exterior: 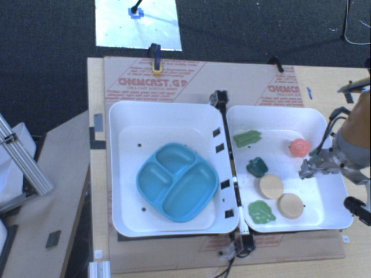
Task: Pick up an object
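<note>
The right bin [278,116] holds several small objects. A pink ball [299,147] lies near its right side, a light green piece [247,138] at the upper left and a dark green piece [257,167] below that. Two tan discs [271,186] [290,205] and a green lump [261,212] lie toward the front. My gripper [308,170] hangs low over the bin's right part, just below and right of the pink ball and right of the upper tan disc. It appears apart from both. The grey arm [353,141] enters from the right edge.
A blue divided plate [177,181] lies in the left bin [124,155]. A black divider with clips [226,155] runs between the bins. Cardboard sheets [174,80] lie behind them. A metal rail [23,161] slants at the far left.
</note>
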`<state>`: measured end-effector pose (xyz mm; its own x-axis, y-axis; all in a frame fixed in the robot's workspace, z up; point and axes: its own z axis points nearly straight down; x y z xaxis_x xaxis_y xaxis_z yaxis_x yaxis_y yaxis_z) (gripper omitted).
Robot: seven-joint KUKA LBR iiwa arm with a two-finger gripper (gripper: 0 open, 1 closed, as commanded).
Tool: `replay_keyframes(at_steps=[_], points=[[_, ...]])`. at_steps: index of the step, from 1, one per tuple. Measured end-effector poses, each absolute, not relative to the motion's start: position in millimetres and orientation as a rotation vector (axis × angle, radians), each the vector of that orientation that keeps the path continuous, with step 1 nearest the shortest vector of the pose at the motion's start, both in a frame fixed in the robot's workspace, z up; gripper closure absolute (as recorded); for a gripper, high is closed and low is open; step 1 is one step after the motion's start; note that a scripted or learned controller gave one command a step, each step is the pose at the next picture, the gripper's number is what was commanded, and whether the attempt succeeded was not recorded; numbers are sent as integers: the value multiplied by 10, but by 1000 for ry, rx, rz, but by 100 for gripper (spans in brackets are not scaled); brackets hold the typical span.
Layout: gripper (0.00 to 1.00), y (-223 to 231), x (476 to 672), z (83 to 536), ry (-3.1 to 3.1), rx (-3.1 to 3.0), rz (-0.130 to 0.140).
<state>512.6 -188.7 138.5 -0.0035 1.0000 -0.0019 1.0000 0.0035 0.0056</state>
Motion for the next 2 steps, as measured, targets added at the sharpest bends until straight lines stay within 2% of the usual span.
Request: replay_keyframes(at_steps=[1,2], points=[[100,-1849,5189,1836,2222,2212,5],[100,-1882,5146,2297,2221,2212,5]])
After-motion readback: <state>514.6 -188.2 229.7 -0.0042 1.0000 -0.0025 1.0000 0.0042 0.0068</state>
